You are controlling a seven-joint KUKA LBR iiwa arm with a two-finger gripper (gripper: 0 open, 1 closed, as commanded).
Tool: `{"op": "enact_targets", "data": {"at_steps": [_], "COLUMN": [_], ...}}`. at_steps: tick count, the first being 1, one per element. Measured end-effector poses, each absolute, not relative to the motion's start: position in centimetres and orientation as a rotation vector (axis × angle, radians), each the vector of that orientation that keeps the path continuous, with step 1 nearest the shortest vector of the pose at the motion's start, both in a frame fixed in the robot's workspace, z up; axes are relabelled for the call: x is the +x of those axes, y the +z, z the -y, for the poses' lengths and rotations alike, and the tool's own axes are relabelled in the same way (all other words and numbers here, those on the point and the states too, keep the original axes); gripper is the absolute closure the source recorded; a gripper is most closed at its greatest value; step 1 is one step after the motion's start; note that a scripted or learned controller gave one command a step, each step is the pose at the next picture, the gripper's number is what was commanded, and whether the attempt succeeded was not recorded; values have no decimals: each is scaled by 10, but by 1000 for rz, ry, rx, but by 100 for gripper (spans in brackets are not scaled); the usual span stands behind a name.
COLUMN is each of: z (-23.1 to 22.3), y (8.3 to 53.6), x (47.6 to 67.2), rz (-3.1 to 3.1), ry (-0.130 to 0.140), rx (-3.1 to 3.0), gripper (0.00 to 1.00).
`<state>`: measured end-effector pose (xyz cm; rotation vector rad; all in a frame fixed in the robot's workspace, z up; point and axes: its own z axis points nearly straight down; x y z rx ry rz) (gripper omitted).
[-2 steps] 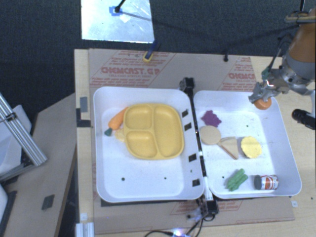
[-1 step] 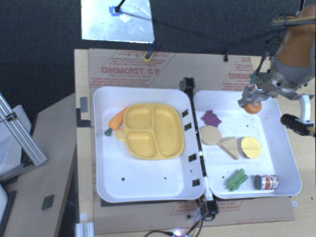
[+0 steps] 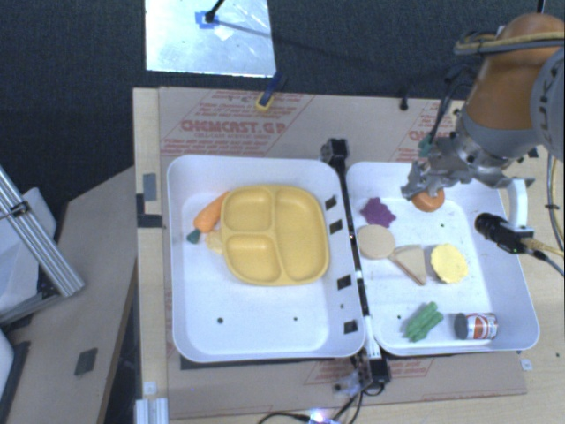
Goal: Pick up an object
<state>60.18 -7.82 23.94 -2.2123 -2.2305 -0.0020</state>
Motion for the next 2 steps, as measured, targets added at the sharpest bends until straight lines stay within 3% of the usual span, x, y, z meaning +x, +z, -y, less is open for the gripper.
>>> {"op": "enact_targets", "data": {"at_steps": [1, 2], "z": [42, 42], "y": [217, 215], "x": [573, 578], "rz": [2227, 2228], "ry": [1, -2], "rx": [-2212, -2216], "gripper": [100, 100]}}
